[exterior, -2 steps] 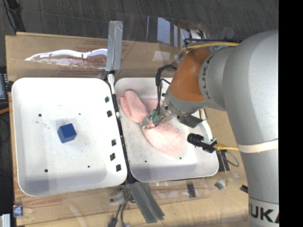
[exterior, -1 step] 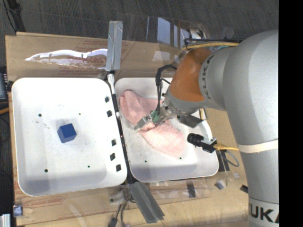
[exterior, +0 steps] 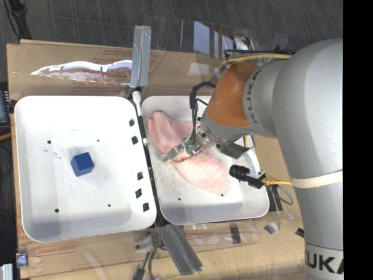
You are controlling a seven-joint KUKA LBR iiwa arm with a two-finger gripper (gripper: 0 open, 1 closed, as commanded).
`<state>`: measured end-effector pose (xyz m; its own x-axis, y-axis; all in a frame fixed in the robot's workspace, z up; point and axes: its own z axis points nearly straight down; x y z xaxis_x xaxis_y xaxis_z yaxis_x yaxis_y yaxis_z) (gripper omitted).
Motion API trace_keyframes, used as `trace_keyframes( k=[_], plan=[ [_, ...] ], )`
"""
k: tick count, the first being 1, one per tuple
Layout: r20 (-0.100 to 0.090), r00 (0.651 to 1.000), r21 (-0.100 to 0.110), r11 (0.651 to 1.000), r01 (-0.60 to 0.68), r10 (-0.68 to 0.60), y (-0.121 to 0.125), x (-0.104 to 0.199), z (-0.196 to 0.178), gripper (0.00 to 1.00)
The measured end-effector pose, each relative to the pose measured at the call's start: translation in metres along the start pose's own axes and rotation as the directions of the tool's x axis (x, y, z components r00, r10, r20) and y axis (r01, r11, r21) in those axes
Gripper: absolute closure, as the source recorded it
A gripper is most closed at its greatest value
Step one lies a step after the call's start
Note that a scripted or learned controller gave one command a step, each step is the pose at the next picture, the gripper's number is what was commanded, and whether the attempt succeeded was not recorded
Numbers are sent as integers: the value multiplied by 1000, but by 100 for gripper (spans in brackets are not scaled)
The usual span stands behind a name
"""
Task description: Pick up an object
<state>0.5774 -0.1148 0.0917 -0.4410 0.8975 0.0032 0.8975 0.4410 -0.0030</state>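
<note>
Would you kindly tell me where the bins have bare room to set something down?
Left bin: open floor all around the blue cube. Right bin: crowded by the pink cloth and gripper; bare strip along its near wall.

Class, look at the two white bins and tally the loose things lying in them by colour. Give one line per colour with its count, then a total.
Blue: 1, the blue cube in the left bin
Pink: 1, the pink cloth in the right bin, under the gripper
Total: 2

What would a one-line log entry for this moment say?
arm: over right bin | gripper: on pink cloth | blue cube: left bin
</note>
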Motion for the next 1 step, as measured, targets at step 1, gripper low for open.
trace_keyframes(
  k=[1],
  plan=[
    [3, 1000, -3, 1000, 2, -2, 13, 2, 0, 0]
  ],
)
